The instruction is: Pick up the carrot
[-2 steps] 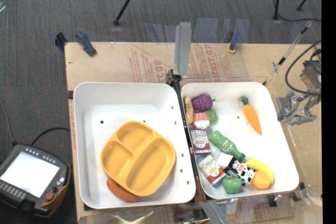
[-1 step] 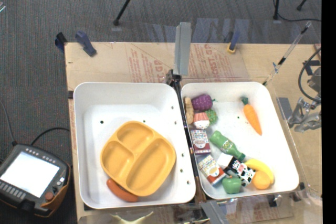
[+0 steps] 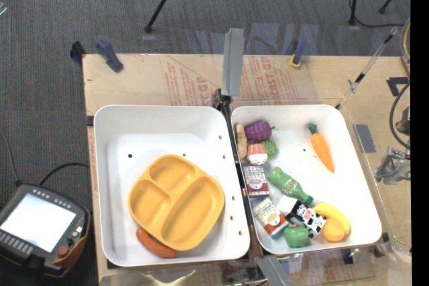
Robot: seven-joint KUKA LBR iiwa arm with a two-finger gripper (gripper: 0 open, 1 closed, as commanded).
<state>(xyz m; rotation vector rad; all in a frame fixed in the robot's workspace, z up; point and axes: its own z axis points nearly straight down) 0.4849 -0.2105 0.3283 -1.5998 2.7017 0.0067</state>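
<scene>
The grey thing at the picture's right side looks like the pincer (image 3: 393, 168), but it is small and blurry, so I am not sure. I cannot tell how far open it is or if it has hold of anything. Nothing can be seen in it.

The carrot (image 3: 322, 149) lies in the right bin (image 3: 357, 144), the bin next to the pincer. It is a bit away from the pincer, in toward the middle of the table (image 3: 154, 80), with its green top at the far end.

What could go wrong? The carrot is thin and pointy and lies at a slant. If the pincer comes down not lined up with it, the carrot could roll or slip out. The pincer also has to get over the bin's wall first, and it could bump that wall.

The carrot has bare white floor around it, so grabbing the wrong toy is not very likely.

Past the carrot from the pincer are the purple grapes (image 3: 257, 130), a green bottle (image 3: 289, 185) and some little boxes (image 3: 255, 180). At the near end of this bin sit a banana (image 3: 333, 213), an orange (image 3: 334, 230) and a green fruit (image 3: 295, 235), all close together.

The left bin (image 3: 120, 144) is the one far from the pincer. It holds a yellow plate (image 3: 175, 201) with three parts, and a red sausage (image 3: 155, 243) peeks out from under the plate's near edge.
</scene>
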